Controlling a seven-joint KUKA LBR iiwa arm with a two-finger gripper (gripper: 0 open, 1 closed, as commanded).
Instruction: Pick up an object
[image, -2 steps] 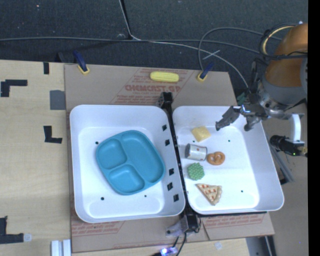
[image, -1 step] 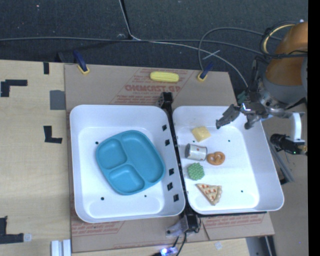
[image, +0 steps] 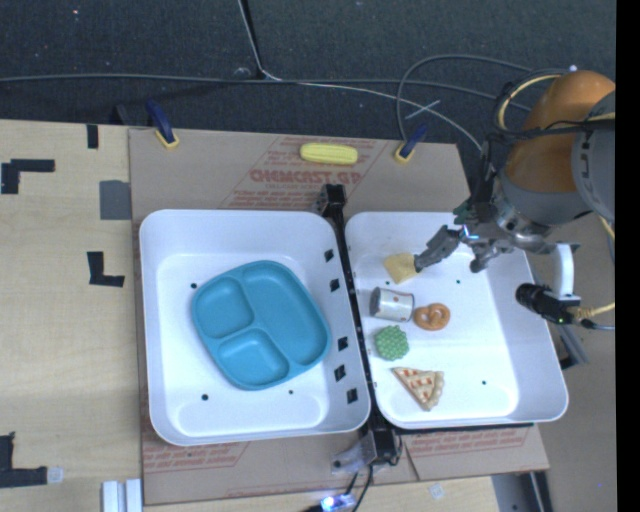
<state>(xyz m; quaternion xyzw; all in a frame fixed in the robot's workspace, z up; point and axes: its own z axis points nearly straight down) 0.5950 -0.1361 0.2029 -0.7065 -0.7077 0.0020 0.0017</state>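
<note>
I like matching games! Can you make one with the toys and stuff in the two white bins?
Things:
1. blue plate
2. pizza slice
3. pretzel
4. yellow block

Places:
A. right bin, closest to the bottom edge
B. left bin
C. right bin, just right of the silver can
D. right bin, beside the end effector

Pairs: 1-B, 2-A, 3-C, 4-D

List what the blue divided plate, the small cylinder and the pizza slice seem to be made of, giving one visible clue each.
Blue divided plate: likely moulded plastic, with even colour and a soft sheen. Small cylinder: looks metallic, grey and reflective, perhaps a toy can. Pizza slice: probably plastic or rubber toy food, with flat matte colours; too small to be sure.
</note>
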